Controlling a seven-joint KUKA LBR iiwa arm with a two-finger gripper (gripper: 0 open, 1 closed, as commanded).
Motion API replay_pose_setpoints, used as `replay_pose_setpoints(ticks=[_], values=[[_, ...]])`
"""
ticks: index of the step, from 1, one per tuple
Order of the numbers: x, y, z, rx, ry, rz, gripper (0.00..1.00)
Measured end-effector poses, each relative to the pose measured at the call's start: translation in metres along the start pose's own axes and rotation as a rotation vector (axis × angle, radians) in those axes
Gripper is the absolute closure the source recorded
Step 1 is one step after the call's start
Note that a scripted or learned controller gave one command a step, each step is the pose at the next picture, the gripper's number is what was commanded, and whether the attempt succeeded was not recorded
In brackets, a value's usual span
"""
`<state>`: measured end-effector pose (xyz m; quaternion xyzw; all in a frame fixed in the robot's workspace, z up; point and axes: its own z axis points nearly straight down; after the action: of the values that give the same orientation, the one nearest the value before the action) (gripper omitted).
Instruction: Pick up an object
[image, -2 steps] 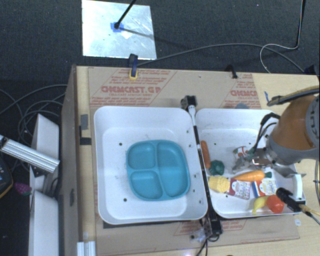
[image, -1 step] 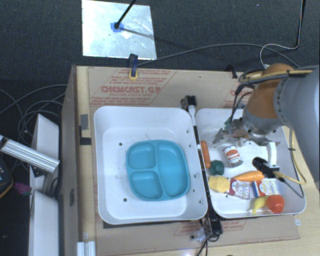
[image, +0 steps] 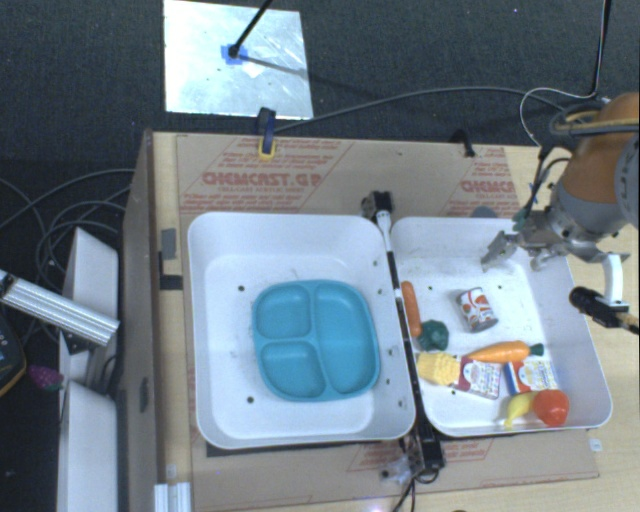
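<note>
The right bin (image: 560, 300) holds several toy foods. A small can (image: 477, 308) lies near its middle. Along the left wall lie an orange sausage (image: 409, 308), a green broccoli piece (image: 434, 333) and a yellow corn cob (image: 432, 367). Toward the front are a carrot (image: 500, 352), two printed cartons (image: 482, 379), a red tomato (image: 551, 406) and a yellow fruit (image: 515, 407). My gripper (image: 518, 256) hangs over the bin's back part, behind the can and apart from it. It is open with nothing between its fingers.
The left bin (image: 225, 260) holds a blue divided plate (image: 315, 338). A black clamp (image: 380, 208) sits at the back of the ridge between the bins. A black and white part (image: 605, 300) of the arm overhangs the right bin's right wall. Cables trail behind the bench.
</note>
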<state>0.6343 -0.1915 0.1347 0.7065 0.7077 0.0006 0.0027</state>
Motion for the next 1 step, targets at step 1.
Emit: replay_pose_setpoints(ticks=[1], values=[[0.0454,-0.0348,0.0502,0.004,0.003,-0.002,0.0]])
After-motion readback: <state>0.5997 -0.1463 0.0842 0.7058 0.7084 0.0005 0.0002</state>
